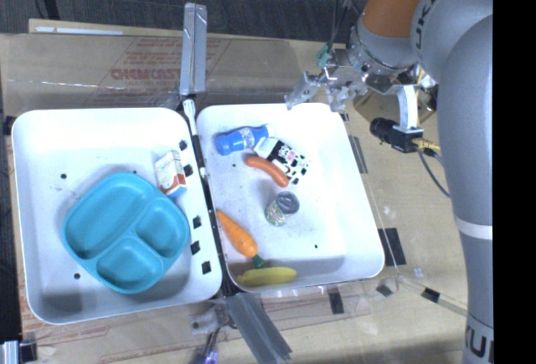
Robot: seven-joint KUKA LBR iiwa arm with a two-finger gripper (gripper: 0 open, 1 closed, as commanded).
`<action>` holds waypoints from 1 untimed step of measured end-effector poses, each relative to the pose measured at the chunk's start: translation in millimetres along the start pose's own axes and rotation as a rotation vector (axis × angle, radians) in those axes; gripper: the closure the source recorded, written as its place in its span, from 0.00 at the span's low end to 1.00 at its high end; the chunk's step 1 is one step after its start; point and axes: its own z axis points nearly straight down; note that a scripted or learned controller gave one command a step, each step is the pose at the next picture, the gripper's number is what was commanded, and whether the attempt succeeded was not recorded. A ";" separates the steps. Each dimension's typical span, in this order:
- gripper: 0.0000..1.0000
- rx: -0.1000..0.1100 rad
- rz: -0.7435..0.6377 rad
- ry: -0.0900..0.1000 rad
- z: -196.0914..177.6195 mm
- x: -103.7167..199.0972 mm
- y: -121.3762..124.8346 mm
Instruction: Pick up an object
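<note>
Gripper (322, 90): hovers above the right bin's (356, 212) far rim, seemingly staged for descent; finger spread impossible to tell, nothing visibly held.
Candidates: blue bottle (239, 139), sausage (268, 169), can (282, 208), carrot (236, 235) lie loose inside.

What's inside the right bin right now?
Right bin holds a blue bottle, cow-print carton, sausage, can, carrot, banana. Anything beneath them is covered.
</note>
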 end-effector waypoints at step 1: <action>0.00 0.000 -0.053 0.000 162.2 27.9 -14.6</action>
